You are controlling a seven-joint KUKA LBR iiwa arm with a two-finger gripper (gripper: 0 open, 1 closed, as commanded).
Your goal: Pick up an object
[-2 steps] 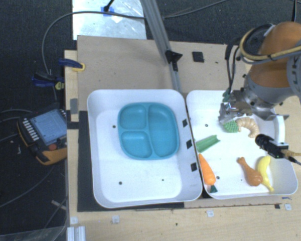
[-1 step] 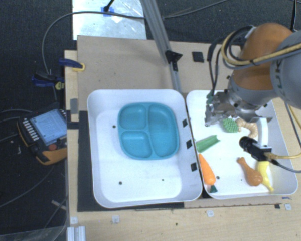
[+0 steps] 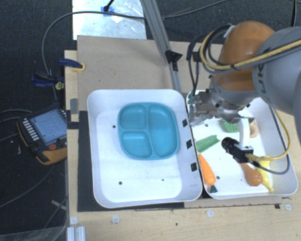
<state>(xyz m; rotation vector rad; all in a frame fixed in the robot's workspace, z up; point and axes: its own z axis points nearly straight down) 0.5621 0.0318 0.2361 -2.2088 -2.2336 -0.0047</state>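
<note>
My gripper [image 3: 197,115] hangs low over the near-left part of the right bin [image 3: 286,182], close to the wall between the two bins. A green pea pod [image 3: 206,143] lies just below it, apart from it. An orange carrot [image 3: 206,169] lies further toward the front along the bin's left wall. A ridged green piece [image 3: 230,126] sits right of the gripper, partly hidden under the wrist. A brown-orange toy [image 3: 252,174] rests near the front right. Nothing shows between the gripper and these things.
The left bin [image 3: 105,185] bears a blue divided plate [image 3: 148,130]. A pale brown piece [image 3: 254,129] lies at the right bin's right side. A slanted metal pole [image 3: 158,29] crosses behind the bins. The arm's bulk covers the back of the right bin.
</note>
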